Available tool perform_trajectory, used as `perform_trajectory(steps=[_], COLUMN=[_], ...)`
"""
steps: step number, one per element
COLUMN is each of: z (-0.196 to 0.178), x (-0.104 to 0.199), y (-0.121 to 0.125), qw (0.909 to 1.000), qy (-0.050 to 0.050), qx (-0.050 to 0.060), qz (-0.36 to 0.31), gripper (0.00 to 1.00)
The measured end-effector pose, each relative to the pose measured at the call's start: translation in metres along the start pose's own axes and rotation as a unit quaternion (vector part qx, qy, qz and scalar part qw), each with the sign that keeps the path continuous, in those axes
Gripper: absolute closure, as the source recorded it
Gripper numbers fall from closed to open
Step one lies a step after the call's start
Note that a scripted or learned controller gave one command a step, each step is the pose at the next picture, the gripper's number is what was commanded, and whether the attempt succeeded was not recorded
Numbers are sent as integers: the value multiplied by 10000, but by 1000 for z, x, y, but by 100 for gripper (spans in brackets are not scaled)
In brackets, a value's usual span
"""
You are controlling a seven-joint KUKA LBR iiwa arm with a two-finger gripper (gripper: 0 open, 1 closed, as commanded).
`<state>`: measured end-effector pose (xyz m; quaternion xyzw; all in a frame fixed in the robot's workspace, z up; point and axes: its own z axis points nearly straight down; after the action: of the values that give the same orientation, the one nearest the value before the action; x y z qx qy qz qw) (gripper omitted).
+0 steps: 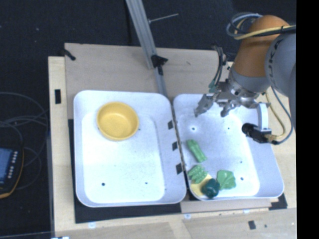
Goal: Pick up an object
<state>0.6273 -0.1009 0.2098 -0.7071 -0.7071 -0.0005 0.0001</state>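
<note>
Gripper hangs over the far end of the right bin, fingers spread wide apart, nothing between them. Fingertips point down toward bare bin floor.

No object picked yet. Candidates all lie in the near half of the same bin, toward the camera from the jaws. Nearest: green elongated toy, lying flat, well apart from the jaws, nearer the camera and slightly toward the bin divider. Its long axis runs diagonally, from far-left to near-right in the view. Beyond it, further from the jaws, a cluster at the near rim: a light green piece, a leafy green piece, a dark green round piece sitting on something yellow; these touch or crowd one another.

Yellow bowl sits in the left bin, across the divider from the jaws.

Judgement: elongated toy is the cleaner target, being isolated. The jaws would need to travel toward the camera and close across its short width.
</note>
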Motion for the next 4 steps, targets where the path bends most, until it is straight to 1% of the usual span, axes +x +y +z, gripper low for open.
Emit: perform_trajectory(steps=[1, 2, 3, 4], z=[55, 108, 94, 32], x=[5, 4, 4, 2], y=[7, 6, 8, 13], qw=[10000, 10000, 10000, 10000], qy=[-6, -7, 1, -4], qx=[23, 24, -7, -28], qz=[0, 4, 6, 0], gripper=[0, 0, 100, 100])
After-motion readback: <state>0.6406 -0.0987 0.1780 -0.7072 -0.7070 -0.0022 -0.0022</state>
